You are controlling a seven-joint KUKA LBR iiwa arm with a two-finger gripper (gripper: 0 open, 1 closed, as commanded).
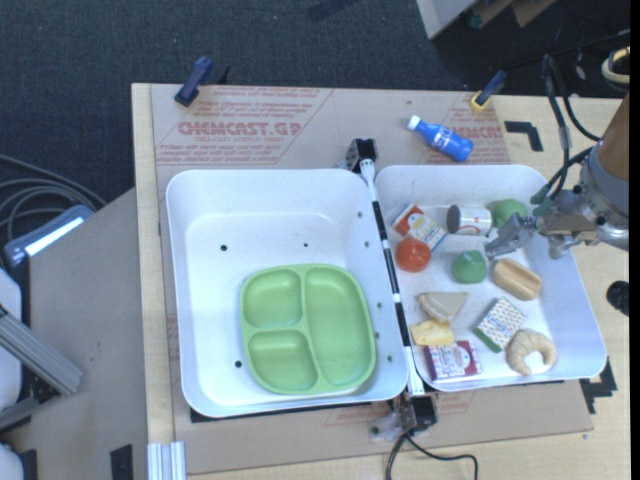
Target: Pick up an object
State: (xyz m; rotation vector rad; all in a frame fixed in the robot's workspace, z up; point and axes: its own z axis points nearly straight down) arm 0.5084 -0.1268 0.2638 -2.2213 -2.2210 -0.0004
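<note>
From my feed: left bin (200,218) holds a pale green three-compartment tray (306,328). Right bin (590,338) is crowded with toy food: hot dog bun (515,278), croissant (531,349), red tomato (412,255), small green rounded piece (468,266). Gripper (512,233) hangs above the bun, near the bin's middle; I can't tell its jaw state.

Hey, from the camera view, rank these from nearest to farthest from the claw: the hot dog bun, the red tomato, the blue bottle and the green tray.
1. Hot dog bun: right bin, just below the claw.
2. Red tomato: right bin, near the divider, to the claw's left.
3. Blue bottle: on the bench behind the right bin; close to the tomato's rank, slightly farther.
4. Green tray: left bin.
</note>
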